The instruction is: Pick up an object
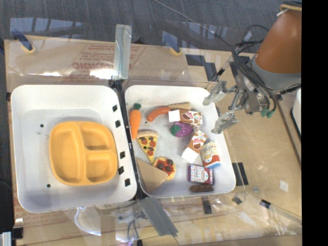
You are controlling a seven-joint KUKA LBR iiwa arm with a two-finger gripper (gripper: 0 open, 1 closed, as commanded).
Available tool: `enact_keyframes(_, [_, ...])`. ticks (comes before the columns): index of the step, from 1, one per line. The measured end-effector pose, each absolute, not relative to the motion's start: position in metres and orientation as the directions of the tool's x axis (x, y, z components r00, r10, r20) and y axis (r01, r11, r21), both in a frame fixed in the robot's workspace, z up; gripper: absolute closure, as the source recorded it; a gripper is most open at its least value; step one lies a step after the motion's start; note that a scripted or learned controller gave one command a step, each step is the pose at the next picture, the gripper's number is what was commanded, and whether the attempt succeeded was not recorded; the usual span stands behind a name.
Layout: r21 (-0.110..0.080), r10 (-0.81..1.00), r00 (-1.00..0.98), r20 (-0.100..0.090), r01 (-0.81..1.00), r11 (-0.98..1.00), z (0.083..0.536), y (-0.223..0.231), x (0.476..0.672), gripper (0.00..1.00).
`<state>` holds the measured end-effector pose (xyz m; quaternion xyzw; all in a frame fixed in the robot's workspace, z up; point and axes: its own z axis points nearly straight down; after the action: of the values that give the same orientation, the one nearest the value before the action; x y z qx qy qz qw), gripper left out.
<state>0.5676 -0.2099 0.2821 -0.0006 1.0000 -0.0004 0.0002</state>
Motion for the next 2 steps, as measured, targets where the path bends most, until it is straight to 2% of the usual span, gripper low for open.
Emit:
enact_keyframes(1, [0.003, 0.042, -0.999, 0.010, 0.042, 0.999, 0.159, -0.209, 0.599, 0.00])
enact_keyframes(2, [0.002, 0.024, -1.000, 0.003, 0.024, 1.000, 0.091, -0.175, 0.599, 0.00])
